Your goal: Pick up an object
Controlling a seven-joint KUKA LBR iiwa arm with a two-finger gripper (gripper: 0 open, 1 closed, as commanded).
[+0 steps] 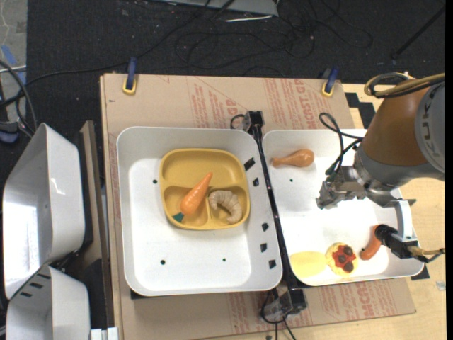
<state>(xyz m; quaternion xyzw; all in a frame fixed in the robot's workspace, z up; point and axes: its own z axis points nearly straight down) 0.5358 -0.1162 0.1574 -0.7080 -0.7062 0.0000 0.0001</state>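
A brown worktop (212,94) on dark carpet (71,27) strewn with cables (212,34) carries two white bins; the left bin (141,261) holds a yellow plate (173,165) with a carrot (196,193). Over the right bin (304,190), the arm's hand (331,194) hangs between a chicken drumstick (294,159) and a sausage (371,247); its grip cannot be made out.

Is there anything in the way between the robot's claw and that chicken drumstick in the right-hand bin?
Nothing visible does. The end effector hangs over the right bin, and the drumstick lies near that bin's far edge, with bare white bin floor between them. The pizza slice and sausage lie on the opposite side.
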